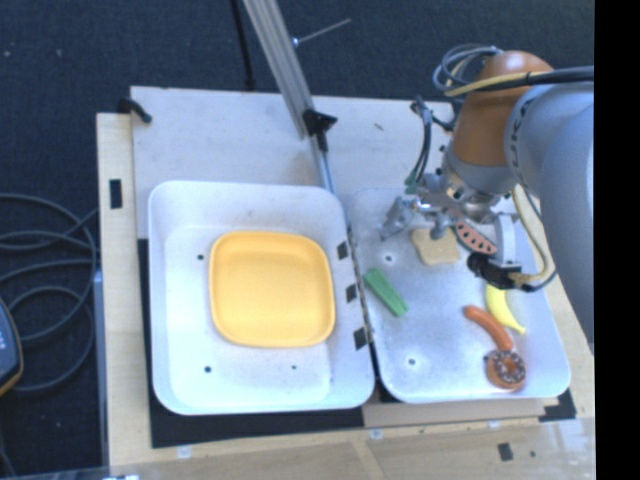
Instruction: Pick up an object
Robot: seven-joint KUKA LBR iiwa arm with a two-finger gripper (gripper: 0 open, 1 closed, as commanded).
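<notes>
The arm (530, 128) reaches in over the right bin (400, 368) on the counter (120, 268). The gripper (432, 218) sits low over the far part of that bin. Whether it is released or clenched cannot be told from this angle. A tan block (437, 250) lies directly beneath and just beside the gripper, apparently touching it. A green block (384, 293) lies nearer the camera and to the left. A banana (503, 306), an orange sausage-shaped piece (488, 326) and a brown ring (506, 369) lie nearer the camera, to the right. The left bin (170, 368), well apart, holds a yellow plate (270, 288).
</notes>
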